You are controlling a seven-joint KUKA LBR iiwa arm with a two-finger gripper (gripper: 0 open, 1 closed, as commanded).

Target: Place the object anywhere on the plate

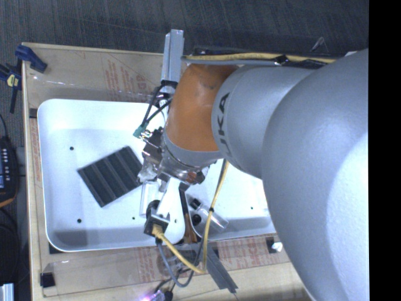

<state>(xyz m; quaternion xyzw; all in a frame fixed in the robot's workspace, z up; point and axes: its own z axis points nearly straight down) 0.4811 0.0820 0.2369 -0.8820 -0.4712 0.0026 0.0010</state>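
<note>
Robot lab: bench [94, 74], white bin [56, 168]

A dark grey ribbed plate [113, 175] lies in a white bin [53, 168]; the arm [301, 143] is grey with an orange band [194, 115].

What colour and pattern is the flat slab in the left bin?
Dark grey with parallel ridges, seen in the camera view.
</note>
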